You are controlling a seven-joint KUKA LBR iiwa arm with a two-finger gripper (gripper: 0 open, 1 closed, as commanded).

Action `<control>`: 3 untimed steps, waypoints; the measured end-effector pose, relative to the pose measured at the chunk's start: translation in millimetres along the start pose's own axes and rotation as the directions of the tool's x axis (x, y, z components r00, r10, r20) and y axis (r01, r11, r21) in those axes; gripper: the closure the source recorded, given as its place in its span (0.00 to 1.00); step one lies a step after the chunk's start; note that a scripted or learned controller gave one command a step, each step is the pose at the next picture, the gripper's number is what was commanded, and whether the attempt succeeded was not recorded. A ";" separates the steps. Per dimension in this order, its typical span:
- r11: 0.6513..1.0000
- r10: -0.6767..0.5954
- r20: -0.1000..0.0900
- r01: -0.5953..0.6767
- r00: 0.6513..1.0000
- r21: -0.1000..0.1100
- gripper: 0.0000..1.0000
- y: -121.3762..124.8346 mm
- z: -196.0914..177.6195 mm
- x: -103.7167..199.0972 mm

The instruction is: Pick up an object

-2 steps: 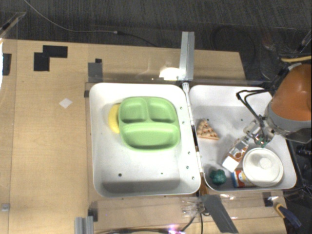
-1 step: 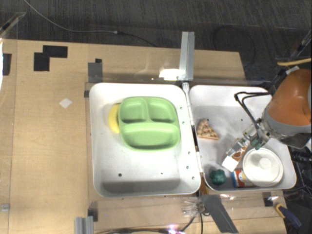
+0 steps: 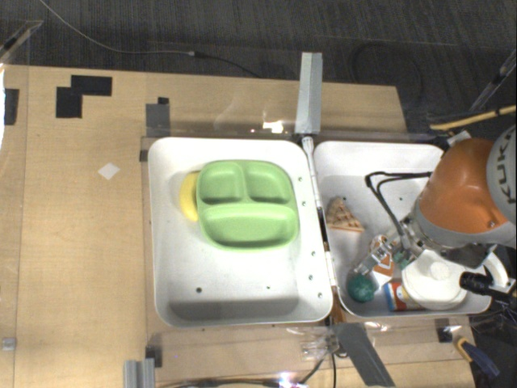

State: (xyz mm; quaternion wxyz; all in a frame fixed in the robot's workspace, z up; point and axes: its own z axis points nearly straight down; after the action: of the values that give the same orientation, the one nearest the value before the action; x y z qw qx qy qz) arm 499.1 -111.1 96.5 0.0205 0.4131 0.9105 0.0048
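1. We take this for a robotics lab or test cell, not a home or kitchen.
2. We see a plain wooden bench (image 3: 73,241) standing on dark carpet (image 3: 202,14), with a loose cable (image 3: 121,48) trailing across the floor at the far side.
3. We see two shallow white bins (image 3: 234,301) fixed side by side with metal brackets (image 3: 309,91).
4. We see an industrial grey and orange arm (image 3: 464,192) reaching in from the right.
5. We see black tape marks (image 3: 81,94) on the bench's far left.
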 end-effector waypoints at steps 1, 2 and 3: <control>0.993 -0.122 -0.003 0.122 0.993 0.006 0.00 8.3 1.1 13.1; 0.997 0.079 -0.022 -0.079 0.997 0.019 0.00 49.4 9.2 -10.9; 0.922 0.387 -0.015 -0.387 0.922 0.022 0.00 2.3 6.9 10.4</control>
State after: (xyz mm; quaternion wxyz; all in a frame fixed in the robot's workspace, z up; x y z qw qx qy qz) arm 494.2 -101.8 89.3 0.0066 0.5849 0.8111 0.0039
